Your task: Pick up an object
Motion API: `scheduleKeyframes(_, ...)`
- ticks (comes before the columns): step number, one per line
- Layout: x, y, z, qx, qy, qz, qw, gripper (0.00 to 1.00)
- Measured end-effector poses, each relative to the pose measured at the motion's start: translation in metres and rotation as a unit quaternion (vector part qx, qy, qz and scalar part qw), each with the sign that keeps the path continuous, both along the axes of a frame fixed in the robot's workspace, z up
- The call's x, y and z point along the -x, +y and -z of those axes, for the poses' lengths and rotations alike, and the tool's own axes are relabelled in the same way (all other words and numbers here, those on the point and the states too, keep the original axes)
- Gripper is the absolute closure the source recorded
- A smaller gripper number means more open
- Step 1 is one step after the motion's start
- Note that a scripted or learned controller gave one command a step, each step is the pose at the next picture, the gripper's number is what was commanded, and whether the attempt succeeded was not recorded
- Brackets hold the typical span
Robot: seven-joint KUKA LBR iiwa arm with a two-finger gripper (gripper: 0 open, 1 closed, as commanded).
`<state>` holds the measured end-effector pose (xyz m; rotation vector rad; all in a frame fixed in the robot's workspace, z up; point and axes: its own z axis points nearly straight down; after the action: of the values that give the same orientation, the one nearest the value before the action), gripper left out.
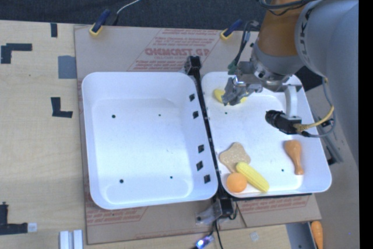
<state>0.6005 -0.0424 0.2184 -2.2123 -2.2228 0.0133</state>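
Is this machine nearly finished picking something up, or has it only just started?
It looks midway. Done: the arm has reached into the right bin, and its end effector sits right at a yellow item near the bin's far left corner. In hand: nothing I can confirm; the grip is hidden. Left: lifting something clear. The cracker, corn, orange and drumstick lie on the bin floor.

I see the pale wooden desk [35,143] across the frame's left, black tape marks on it. A brown printed cardboard sheet [169,49] lies centre, carrying two shallow white plastic bins [96,125] side by side.
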Motion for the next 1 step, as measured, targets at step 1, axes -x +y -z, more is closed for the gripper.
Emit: scheduleKeyframes(1, 0.0, 0.0002, -0.0086, 0.0002, 0.001, 0.0, 1.0, 1.0)
